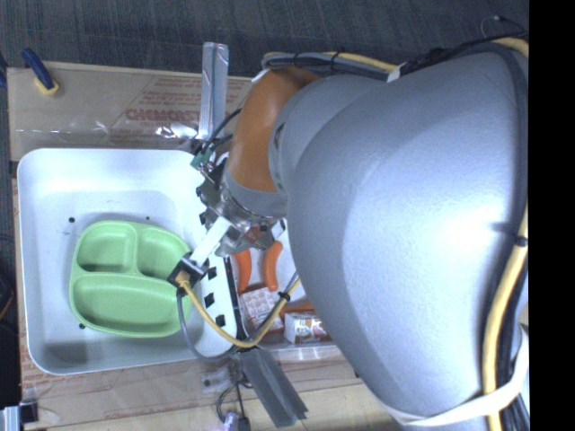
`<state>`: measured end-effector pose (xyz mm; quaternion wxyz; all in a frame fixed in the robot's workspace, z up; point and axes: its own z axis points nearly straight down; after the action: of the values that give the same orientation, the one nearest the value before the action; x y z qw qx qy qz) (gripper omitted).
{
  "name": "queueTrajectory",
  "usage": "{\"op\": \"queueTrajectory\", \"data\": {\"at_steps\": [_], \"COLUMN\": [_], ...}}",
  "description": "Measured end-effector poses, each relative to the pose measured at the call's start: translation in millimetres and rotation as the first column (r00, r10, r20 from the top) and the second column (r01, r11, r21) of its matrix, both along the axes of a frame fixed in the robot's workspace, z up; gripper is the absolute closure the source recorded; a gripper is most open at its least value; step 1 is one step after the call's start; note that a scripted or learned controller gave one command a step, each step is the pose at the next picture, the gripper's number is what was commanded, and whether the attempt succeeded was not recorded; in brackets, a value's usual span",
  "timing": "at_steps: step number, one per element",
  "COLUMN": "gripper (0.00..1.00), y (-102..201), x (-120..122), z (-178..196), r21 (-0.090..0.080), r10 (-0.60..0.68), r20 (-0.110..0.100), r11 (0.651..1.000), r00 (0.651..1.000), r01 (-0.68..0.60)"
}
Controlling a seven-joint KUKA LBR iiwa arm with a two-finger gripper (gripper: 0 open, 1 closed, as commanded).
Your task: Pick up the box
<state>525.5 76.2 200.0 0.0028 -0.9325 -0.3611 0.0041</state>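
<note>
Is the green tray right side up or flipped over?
Right side up: the green tray lies flat in the left bin, its hollow compartments facing up.

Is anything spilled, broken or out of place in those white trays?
Nothing stands out. The green divided plate lies flat in the left bin; the arm hides most of the right bin, so I cannot judge there.

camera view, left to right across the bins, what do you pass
green divided plate → box → small printed packet; the orange thing overlaps the box's span, so it is left out
</note>
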Motion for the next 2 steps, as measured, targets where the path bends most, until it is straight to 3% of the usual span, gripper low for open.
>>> {"op": "queueTrajectory", "data": {"at_steps": [1, 2], "gripper": [1.00, 1.00], "y": [1.5, -2.9], "x": [-0.4, 98.3], "z": [8.6, -9.5], "r21": [0.001, -0.002], "r10": [0.009, -0.083], "r20": [-0.005, 0.005], "r11": [1.000, 0.997], "r00": [1.000, 0.997], "r01": [-0.009, 0.083]}}
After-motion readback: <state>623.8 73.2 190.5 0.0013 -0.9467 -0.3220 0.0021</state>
